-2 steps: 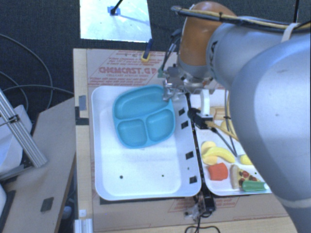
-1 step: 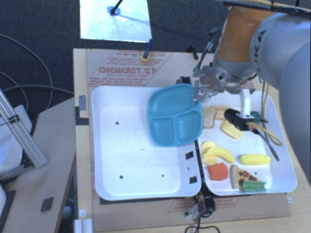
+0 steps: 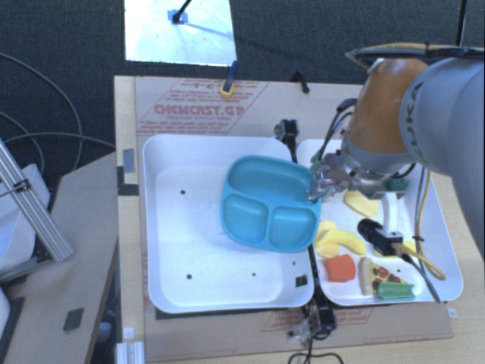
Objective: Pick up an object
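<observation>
A blue divided plate (image 3: 269, 203) sits tilted over the right part of the left bin (image 3: 174, 211), its right rim reaching over the wall between the two bins. My gripper (image 3: 316, 187) is at that right rim, and its fingers look shut on the edge of the plate. The grey arm with its orange band comes in from the upper right, above the right bin (image 3: 449, 277).
The right bin holds a banana (image 3: 341, 240), a pale yellow piece (image 3: 362, 202), an orange-red block (image 3: 341, 268), a pizza slice (image 3: 370, 274) and a green item (image 3: 395, 289). A cardboard sheet (image 3: 197, 108) lies behind the bins.
</observation>
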You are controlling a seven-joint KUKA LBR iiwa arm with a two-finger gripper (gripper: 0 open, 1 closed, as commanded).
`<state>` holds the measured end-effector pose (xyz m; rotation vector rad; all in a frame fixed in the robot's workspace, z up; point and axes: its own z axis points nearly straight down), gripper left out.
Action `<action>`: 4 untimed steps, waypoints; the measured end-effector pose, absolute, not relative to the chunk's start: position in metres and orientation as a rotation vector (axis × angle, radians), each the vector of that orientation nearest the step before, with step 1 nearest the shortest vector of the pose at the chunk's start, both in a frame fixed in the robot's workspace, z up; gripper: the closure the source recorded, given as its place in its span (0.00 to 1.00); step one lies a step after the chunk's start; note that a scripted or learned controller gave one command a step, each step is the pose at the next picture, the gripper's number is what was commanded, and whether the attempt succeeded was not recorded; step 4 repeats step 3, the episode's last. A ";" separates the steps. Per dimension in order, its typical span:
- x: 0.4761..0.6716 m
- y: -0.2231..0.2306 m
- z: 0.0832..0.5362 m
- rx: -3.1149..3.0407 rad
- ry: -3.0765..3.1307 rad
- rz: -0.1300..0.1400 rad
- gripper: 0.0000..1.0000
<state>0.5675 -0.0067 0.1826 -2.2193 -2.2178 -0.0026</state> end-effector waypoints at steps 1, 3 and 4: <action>0.509 -0.105 0.188 -2.229 -2.213 -0.001 1.00; 0.622 -0.159 0.087 -2.219 -2.221 -0.002 1.00; 0.622 -0.159 0.087 -2.219 -2.221 -0.002 1.00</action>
